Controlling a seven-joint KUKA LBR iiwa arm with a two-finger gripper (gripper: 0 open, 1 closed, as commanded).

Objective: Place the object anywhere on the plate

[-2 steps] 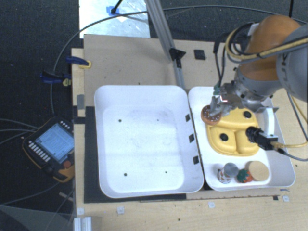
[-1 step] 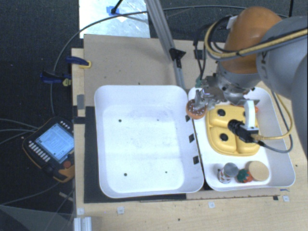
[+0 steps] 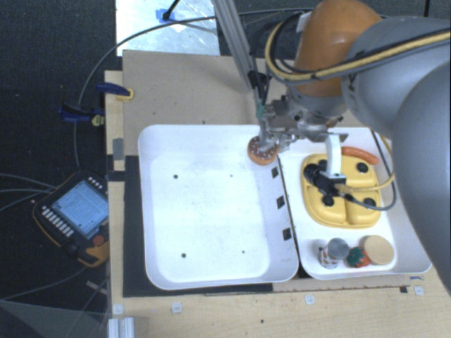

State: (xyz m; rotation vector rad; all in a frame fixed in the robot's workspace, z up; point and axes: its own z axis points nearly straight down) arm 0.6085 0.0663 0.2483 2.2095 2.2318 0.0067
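A small brown round object [image 3: 262,153], like a doughnut, hangs over the far right corner of the left bin [image 3: 204,203], right by the divider between the bins. My gripper [image 3: 266,144] comes down onto it from above, and its slim fingers are closed on the object's top. The yellow plate [image 3: 366,217], with raised compartments, lies in the right bin [image 3: 416,259], to the right of the gripper and a little nearer the camera. The arm's wrist covers part of the plate's far side.
An orange carrot-like piece [image 3: 361,154] lies at the plate's far edge. In front of the plate sit a grey ball [image 3: 337,247], a small red and green piece [image 3: 356,258] and a tan disc [image 3: 379,249]. A teach pendant [image 3: 74,213] lies left of the bench.
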